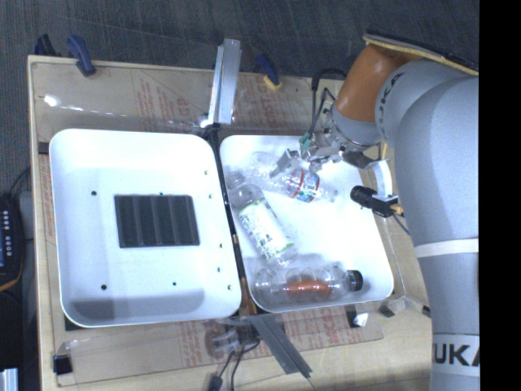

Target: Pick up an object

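Note:
The right bin [370, 243] holds several clear plastic bottles. One with a white and green label [262, 225] lies slantwise in the middle. Another with a black cap and an orange band [308, 283] rests along the near wall. A small bottle with a red and blue label [304, 186] lies near the far wall, next to a crumpled clear bottle [242, 181]. My gripper [313, 150] hangs low over the far part of the right bin, just above and behind the red and blue bottle. Whether it touches that bottle is unclear.
The left bin [81, 177] has a dark ribbed rectangle [156, 220] on its floor. The grey arm [431, 161] covers the right side of the bench. Blue clamps [81, 54] and a metal bracket [225, 80] stand along the far edge.

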